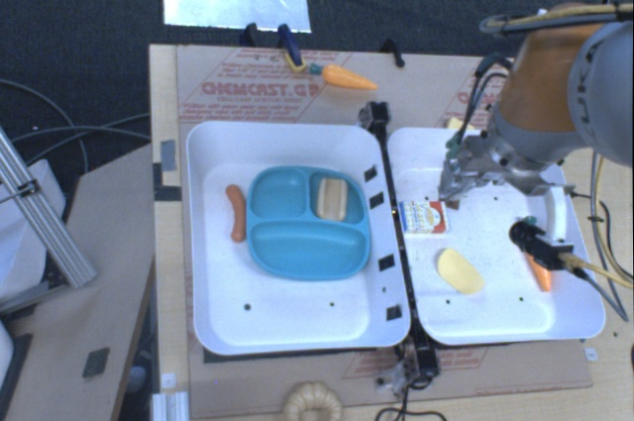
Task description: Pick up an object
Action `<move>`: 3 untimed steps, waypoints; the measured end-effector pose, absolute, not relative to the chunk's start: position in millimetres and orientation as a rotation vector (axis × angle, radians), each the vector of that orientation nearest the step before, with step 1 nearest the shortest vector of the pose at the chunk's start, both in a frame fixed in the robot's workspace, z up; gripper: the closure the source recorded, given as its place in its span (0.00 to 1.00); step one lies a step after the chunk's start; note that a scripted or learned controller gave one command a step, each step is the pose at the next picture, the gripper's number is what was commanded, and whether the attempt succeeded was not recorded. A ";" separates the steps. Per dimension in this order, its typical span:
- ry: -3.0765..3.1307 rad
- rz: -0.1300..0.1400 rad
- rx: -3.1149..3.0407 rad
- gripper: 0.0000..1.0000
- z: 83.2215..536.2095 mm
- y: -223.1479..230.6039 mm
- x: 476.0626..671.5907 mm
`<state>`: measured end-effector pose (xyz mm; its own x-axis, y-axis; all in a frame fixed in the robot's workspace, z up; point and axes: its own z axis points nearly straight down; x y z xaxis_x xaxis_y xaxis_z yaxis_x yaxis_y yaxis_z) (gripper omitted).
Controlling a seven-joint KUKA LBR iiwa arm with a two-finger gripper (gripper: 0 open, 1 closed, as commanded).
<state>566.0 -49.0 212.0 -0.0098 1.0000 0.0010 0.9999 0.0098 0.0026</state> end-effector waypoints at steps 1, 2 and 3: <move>2.229 0.004 2.213 1.00 215.8 -27.9 574.6; 2.227 0.005 2.213 1.00 235.4 -26.9 577.2; 2.227 -0.001 2.215 1.00 214.0 -23.7 574.6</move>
